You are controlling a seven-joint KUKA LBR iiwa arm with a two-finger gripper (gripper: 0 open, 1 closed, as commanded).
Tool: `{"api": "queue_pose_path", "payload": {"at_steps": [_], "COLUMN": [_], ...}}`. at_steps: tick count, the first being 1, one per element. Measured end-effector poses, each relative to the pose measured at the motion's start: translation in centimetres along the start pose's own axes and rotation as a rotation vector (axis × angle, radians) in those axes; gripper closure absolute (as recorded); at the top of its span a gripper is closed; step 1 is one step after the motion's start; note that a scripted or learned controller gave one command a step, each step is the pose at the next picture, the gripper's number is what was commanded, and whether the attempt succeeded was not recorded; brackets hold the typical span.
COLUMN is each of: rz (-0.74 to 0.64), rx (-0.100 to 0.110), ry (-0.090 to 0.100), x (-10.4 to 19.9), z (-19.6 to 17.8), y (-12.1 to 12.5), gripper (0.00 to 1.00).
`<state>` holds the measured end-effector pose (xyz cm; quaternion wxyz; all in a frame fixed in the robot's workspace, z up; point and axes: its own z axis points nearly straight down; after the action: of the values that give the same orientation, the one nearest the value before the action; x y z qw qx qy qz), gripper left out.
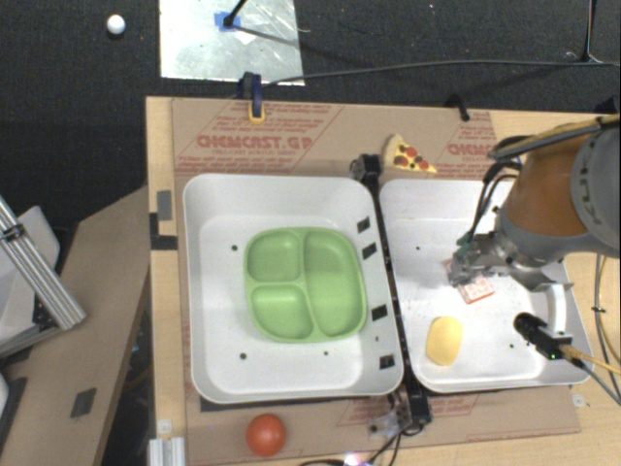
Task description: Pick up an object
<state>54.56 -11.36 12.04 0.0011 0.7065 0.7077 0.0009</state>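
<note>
You have two white bins side by side on the bench. The left bin holds a green divided plate, lying flat near its middle. The right bin holds a yellow lemon-like piece near its front edge and a small red and white card a little further back, toward the arm's side.

Your arm comes in from the right and bends down over the right bin. The gripper sits low, right at the red and white card (the card's edge peeks out just under it), but you cannot tell from this angle whether it is touching the card or how the tool is set.

Outside the bins, a pizza slice toy lies on the bench behind the right bin, and a red ball rests on the bench in front of the left bin
</note>
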Motion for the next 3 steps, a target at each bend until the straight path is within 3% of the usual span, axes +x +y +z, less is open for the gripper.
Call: {"api": "queue_pose_path", "payload": {"at_steps": [2,3], "rz": [-0.003,-0.005], "rx": [-0.005,0.001], "ry": [-0.001,0.001], "x": [-0.1,4.8], "z": [-11.8,-10.7], "y": [0.3,0.9], "gripper": [1.0,1.0]}}
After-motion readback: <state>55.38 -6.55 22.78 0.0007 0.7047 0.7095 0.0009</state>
